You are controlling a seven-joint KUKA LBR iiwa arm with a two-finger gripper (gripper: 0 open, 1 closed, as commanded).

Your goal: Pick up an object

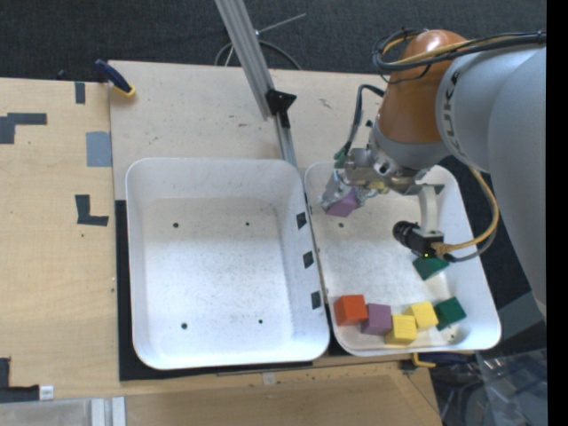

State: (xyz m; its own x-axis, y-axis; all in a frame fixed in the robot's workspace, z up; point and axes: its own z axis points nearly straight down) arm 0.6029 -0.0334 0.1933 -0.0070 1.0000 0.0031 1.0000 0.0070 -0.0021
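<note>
Purple block (342, 203) sat pinched in the end effector (344, 195), above the right bin (475, 264), apparently lifted clear. Other blocks (390, 316) crowded that bin's near edge.

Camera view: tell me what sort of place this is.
Probably a robotics lab bench for grasping trials. A grey arm reaches over two shallow white bins on a taped wooden bench, and small coloured blocks lie in the right bin as practice objects.
</note>
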